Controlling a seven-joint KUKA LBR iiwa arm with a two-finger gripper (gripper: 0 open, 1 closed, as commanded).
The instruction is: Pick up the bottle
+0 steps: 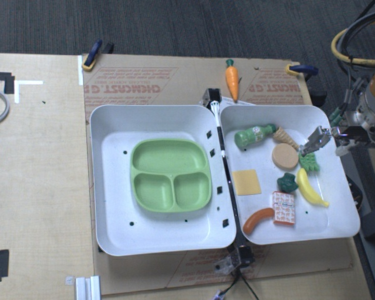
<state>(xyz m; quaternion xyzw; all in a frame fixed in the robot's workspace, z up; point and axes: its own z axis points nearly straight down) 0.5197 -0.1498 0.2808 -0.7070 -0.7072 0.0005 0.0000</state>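
Note:
The green bottle (255,135) lies on its side at the far left of the right bin (337,224), its cap pointing right. My gripper (314,142) hangs low over the same bin's right part, above a light green leafy toy (309,162). It is about a hand's width to the right of the bottle and apart from it. Between the two lie a cone (287,137) and a tan round disc (285,157). Nothing shows held in the gripper.
The right bin also holds a banana (312,189), a dark green piece (287,182), a yellow cheese slice (246,182), a sausage (257,220) and a red-and-white box (284,208). A green divided plate (172,175) sits in the left bin (106,167). A carrot (231,80) lies behind the bins.

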